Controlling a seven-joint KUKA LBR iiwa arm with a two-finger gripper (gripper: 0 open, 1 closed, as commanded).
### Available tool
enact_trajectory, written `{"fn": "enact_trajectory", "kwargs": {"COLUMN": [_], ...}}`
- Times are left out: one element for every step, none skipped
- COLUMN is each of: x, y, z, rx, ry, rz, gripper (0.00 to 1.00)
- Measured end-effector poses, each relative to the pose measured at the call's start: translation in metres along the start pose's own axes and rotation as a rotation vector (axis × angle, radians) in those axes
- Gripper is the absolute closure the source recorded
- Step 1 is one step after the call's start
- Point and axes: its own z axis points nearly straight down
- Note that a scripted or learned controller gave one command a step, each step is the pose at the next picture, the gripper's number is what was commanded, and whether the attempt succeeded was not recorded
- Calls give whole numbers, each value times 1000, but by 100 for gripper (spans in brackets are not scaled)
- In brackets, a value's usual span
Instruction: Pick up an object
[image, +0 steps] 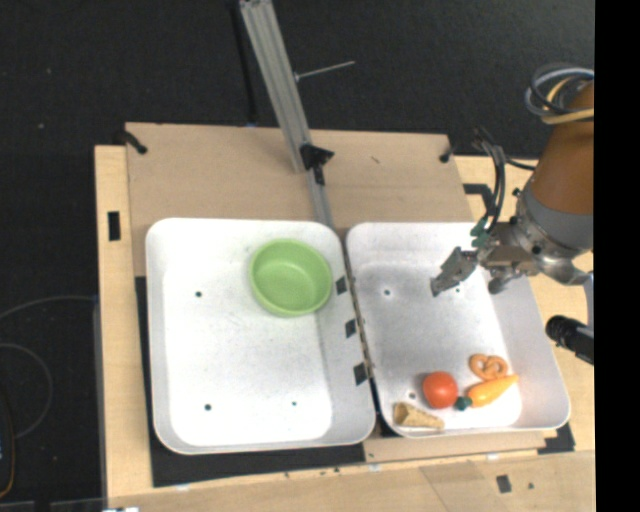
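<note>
Gripper (470, 272) of dark metal, hovering above the upper part of the right bin (400, 250), at the end of a grey wrist under an orange band. Two fingers visible, one (446, 277) slanting left, another (497, 283) hanging to its right; spread apart, nothing between them.

Right bin shallow, white, with rounded corners and a faintly speckled floor. Near its front edge, well apart from the gripper: a round, smooth red tomato (439, 389); just right of it, an orange, tapered carrot-like piece (491, 391) with a dark green tip; touching above that, a twisted brown pretzel (487, 365); left of the tomato, a pale tan wedge (417, 417) against the front wall.

Left bin (180, 330) of the same white, shallow make. Inside, toward its upper right, a smooth, round lime-green bowl (291, 277), upright.

Beneath both, a flat tan bench (200, 170).
</note>
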Motion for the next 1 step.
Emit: {"fn": "enact_trajectory", "kwargs": {"x": [0], "y": [0], "z": [0], "rx": [-1], "ry": [0], "rz": [2], "gripper": [0]}}
